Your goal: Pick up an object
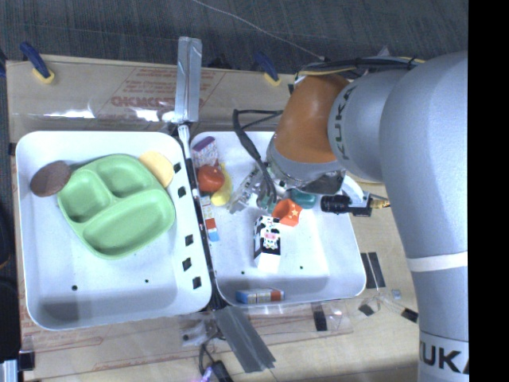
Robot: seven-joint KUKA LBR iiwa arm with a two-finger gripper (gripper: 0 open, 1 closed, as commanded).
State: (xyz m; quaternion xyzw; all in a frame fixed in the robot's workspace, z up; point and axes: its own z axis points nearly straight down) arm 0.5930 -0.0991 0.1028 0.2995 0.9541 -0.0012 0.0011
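My jaws (245, 191), how far spread I cannot tell, hang just right of the tomato (210, 178) in the right bin (343, 281).

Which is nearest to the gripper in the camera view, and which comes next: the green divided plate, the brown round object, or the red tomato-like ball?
Measured from the gripper:
1. Red tomato-like ball, just beside it in the right bin.
2. Green divided plate, in the left bin.
3. Brown round object, at the left bin's far edge.
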